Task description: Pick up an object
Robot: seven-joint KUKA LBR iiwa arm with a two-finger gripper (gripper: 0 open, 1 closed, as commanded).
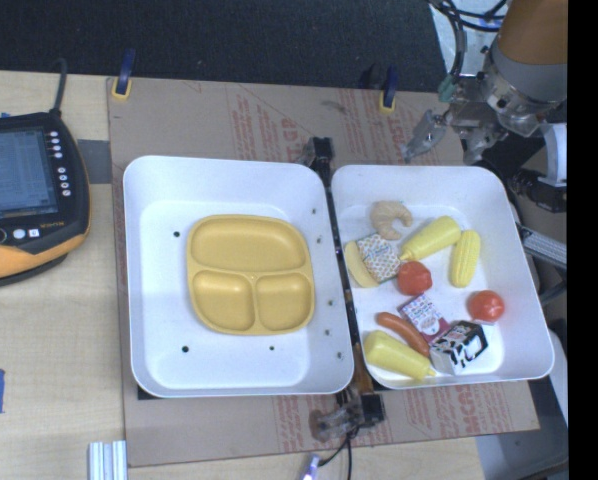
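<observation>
The right white bin (pixel 509 218) holds several toy foods: a beige croissant (pixel 391 215), two yellow corn cobs (pixel 431 238) (pixel 465 258), a checkered packet (pixel 379 258), two red tomatoes (pixel 414 277) (pixel 486 306), a sausage (pixel 399 329), a yellow piece (pixel 397 357) and a black-and-white carton (pixel 460 346). My gripper (pixel 447 140) hangs above the bin's far edge, beyond the food. It is open, with nothing between its fingers.
In the left white bin (pixel 149 268) lies a yellow divided plate (pixel 251 272). A tablet controller (pixel 24 193) rests at the bench's left edge. Clamps (pixel 122 76) (pixel 387 86) pin the cardboard sheet at the back.
</observation>
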